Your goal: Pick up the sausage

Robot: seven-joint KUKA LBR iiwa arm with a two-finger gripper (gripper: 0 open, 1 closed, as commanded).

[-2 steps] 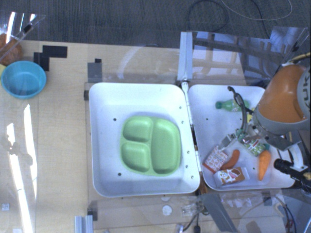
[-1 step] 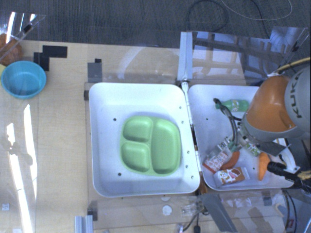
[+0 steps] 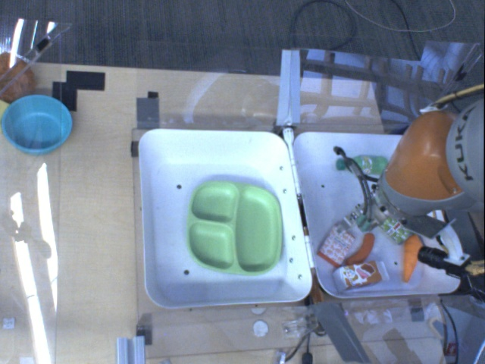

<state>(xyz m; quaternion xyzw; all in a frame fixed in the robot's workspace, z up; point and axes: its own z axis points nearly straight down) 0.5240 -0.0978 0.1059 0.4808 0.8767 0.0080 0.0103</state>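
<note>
Crowding the sausage: red packet, brown carton, carrot; jaws' opening cannot be told.

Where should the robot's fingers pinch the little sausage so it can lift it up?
Probably around the middle of the sausage, coming straight down from above. It lies flat and slanted in the right bin, long and thin, so the fingers should close across its narrow width. The snack packet sits close on one side and the small box just below, so the fingers need care to slip in between.
</note>
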